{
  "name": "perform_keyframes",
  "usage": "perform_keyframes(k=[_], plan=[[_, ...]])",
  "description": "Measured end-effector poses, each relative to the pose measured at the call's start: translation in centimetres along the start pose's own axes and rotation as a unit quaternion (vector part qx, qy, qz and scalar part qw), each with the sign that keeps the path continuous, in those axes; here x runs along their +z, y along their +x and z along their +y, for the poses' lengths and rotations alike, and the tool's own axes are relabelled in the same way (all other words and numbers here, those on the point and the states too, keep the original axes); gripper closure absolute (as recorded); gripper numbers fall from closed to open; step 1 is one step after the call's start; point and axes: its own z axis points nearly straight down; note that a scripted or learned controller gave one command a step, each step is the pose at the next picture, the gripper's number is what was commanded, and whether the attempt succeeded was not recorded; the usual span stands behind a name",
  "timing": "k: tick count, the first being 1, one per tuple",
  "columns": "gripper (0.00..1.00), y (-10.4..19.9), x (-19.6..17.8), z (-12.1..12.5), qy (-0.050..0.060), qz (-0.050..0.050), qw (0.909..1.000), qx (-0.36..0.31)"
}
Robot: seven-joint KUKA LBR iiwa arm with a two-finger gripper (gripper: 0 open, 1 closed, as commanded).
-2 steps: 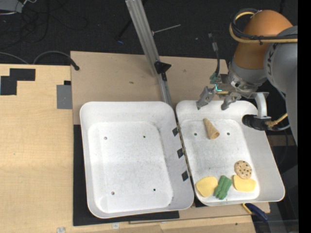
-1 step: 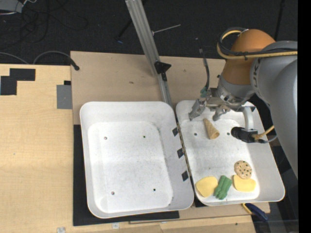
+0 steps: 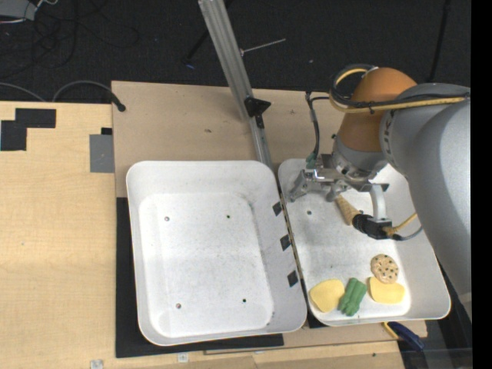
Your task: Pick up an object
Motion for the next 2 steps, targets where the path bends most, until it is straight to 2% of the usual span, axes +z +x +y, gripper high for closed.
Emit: perform_keyframes(k=[1,2], plan=[[1.0,0.0,-1.2,0.0,0.0,0.0,1.0,0.001],[1.0,0.0,-5.5,-0.2,-0.003,0.0,1.0,0.002]])
